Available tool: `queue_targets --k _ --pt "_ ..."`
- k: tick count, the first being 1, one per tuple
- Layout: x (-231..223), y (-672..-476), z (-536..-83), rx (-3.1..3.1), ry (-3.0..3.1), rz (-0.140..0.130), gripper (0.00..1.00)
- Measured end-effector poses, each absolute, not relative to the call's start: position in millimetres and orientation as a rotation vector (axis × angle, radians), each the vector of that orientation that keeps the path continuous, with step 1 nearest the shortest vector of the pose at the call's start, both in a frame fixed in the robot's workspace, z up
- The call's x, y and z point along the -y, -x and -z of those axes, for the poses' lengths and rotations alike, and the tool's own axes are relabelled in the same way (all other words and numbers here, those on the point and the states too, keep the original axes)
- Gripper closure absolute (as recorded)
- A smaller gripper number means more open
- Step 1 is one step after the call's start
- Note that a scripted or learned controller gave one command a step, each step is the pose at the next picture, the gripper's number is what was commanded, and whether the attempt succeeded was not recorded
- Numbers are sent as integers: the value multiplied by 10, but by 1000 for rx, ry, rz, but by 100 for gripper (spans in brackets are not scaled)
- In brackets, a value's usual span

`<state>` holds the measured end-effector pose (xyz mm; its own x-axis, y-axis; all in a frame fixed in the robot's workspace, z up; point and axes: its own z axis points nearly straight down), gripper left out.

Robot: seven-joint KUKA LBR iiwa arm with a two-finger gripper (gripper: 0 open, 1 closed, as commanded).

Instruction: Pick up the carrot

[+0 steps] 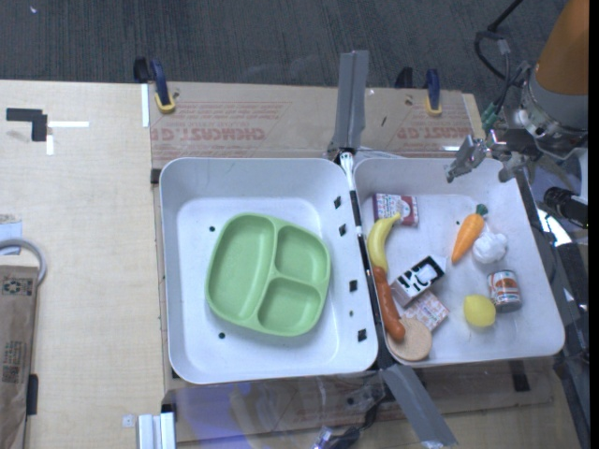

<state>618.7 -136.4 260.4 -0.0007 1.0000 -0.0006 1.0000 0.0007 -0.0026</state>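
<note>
— Tool (474,154) up there at the far right corner of the right bin (552,340), see it? It hangs over the back rim, well apart from the carrot (466,236).

— I see dark metal parts and cables, but whether it is wide or narrow I cannot tell; it's too small and tangled against the arm (566,54). Most of the arm is cut off at the edge anyway.

— Carrot lies on the bin floor, orange, green top pointing up toward the back, tilted a little. A white lumpy thing (489,246) sits just beside it on the right, touching or nearly; I can't say which.

— What is that white thing?

— Hard to make out. Below it stands a small can (504,289), and a lemon (479,311) near that.

— And along the left wall?

— A banana (379,235), then a long reddish sausage (389,307) running down from it, its lower end on a round tan disc (412,343) that is partly tucked under the bin's front corner. A black-and-white box (417,280) leans in the middle, with a small printed packet (431,312) beside it, print too small to read. A red-and-white carton (398,210) sits at the back.

— Left bin (178,279)?

— A green divided plate (270,275) in it, three compartments. Over on the surface (75,251) at the far left, a brown paper bag (17,335) is cut off by the edge.
</note>
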Motion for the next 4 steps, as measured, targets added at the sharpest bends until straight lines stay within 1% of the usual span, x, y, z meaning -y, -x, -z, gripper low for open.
queue_targets --k 1,2,3,4 --pt "1921 -6153 -1083 2388 2040 -1 0" --pt "1779 -5819 -909 2312 2124 -2 0" --pt "1787 -5819 -999 2308 2127 -2 100" --pt "1240 -5934 -1868 2128 2311 -2 100"
